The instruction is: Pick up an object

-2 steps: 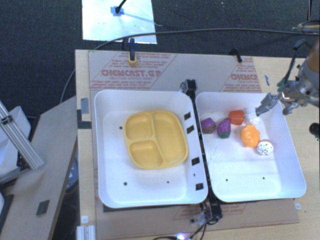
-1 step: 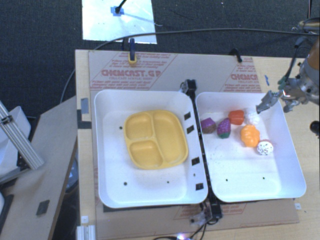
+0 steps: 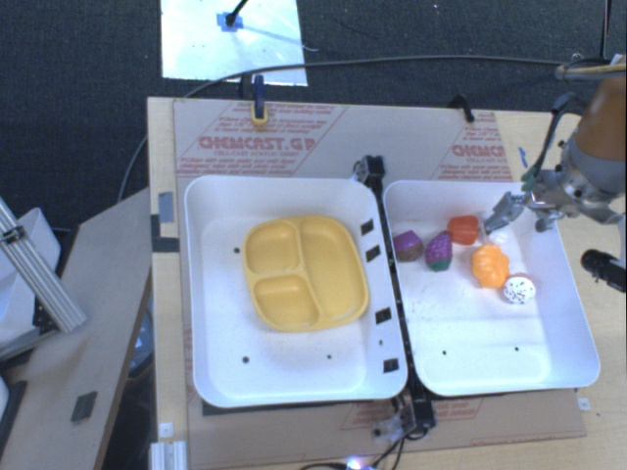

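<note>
The arm enters at the right edge of the frame, upper half, and its gripper [image 3: 511,210] hangs over the upper right part of the right bin [image 3: 490,365]. Two light fingers point down and to the left; whether they are spread or pressed together cannot be told at this size, and nothing is seen between them.

All the small objects lie in the upper half of that bin. The red-orange piece [image 3: 463,229] sits just left of and slightly below the fingertips, nearly touching them in the picture, so it is the nearest candidate. The orange toy [image 3: 489,265] lies lower, a little left of the gripper, with the white speckled ball [image 3: 518,290] just beside it to the lower right. Further left are the purple piece [image 3: 439,252], its long axis running roughly top to bottom, and the brownish-purple piece [image 3: 408,246] near the bin's left wall.

The left bin [image 3: 220,360] holds a yellow divided tray [image 3: 304,272], well apart from the gripper.

The coming move likely turns on a short shift down and left onto the red-orange piece; its neighbours stand close enough that a wide approach might nudge the orange toy.
</note>
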{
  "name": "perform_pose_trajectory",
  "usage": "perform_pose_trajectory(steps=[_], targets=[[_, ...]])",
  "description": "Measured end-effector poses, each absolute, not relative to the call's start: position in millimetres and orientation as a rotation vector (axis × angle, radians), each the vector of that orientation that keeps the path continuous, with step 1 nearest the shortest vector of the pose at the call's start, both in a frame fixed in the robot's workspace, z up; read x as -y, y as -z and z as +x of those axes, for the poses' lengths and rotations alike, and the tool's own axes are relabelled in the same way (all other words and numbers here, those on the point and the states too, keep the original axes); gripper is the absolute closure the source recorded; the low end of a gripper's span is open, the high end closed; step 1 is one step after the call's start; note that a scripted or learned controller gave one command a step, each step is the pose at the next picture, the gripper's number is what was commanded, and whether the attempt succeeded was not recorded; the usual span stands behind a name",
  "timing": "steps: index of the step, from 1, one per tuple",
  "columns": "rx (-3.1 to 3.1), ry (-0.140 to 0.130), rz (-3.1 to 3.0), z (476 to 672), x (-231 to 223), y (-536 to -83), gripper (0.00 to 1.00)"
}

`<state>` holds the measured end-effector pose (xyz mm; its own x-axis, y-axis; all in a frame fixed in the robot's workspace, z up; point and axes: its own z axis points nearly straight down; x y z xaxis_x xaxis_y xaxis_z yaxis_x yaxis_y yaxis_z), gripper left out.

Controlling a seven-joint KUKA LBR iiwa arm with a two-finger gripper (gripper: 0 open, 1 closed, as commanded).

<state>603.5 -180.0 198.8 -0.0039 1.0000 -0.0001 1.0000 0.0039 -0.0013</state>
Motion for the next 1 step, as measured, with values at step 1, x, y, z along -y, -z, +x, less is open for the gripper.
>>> perform_pose_trajectory(steps=[1], targets=[[2.222, -0.003, -2.217, 600.4, 177.2, -136.5, 0.00]])
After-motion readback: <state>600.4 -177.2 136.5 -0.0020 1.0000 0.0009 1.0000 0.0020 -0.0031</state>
